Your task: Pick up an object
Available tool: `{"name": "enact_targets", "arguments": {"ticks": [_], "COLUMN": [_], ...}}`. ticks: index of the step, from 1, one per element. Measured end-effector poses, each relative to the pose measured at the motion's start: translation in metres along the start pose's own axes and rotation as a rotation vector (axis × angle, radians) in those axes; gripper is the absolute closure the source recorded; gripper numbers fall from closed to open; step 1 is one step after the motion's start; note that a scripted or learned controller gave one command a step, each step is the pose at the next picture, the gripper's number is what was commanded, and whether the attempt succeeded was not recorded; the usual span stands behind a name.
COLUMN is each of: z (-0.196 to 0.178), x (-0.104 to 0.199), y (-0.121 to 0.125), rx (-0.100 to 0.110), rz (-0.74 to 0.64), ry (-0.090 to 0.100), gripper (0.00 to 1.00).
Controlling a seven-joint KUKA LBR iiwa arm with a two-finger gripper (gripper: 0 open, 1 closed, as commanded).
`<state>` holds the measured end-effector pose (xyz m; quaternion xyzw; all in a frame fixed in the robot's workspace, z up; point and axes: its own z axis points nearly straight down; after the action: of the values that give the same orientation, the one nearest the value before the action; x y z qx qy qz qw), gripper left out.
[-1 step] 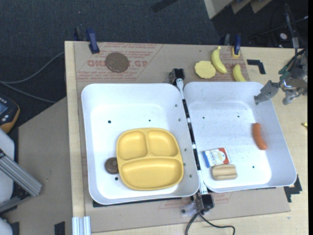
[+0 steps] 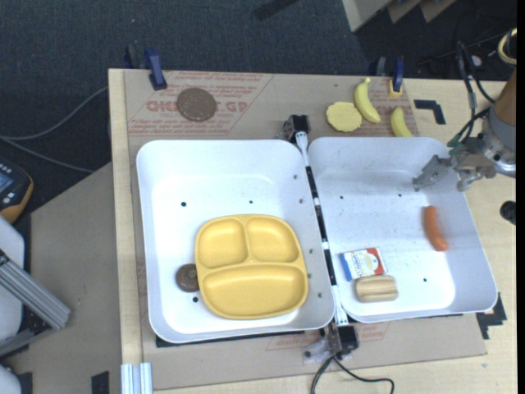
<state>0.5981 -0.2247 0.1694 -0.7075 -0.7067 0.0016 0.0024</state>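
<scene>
Below the open fingers (image 2: 447, 173) lies the sausage (image 2: 435, 227), apart.

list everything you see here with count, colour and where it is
bins: 2, white, side by side on the bench
divided plate: 1, yellow, left bin, near part
brown disc: 1, brown, left bin, partly under the plate's left edge
sausage: 1, orange, right bin, right side
small packet: 1, white, blue and red, right bin, near part
bread roll: 1, tan, right bin, just in front of the packet
bananas: 2, yellow, on the bench behind the right bin
yellow round piece: 1, yellow, beside the bananas
cookie: 1, brown, bench behind the left bin
tool: 1, grey, over the right bin's far right corner
</scene>
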Motion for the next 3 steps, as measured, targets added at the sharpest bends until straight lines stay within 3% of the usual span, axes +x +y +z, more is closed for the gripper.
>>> {"name": "enact_targets", "arguments": {"ticks": [1, 2, 3], "z": [0.046, 0.088, 0.075], "x": [0.002, 0.013, 0.012], "y": [-0.046, -0.048, -0.047], "rx": [0.002, 0.001, -0.007], "rz": [0.001, -0.002, 0.000], "ry": [0.002, 0.003, -0.001], "gripper": [0.00, 0.00, 1.00]}}
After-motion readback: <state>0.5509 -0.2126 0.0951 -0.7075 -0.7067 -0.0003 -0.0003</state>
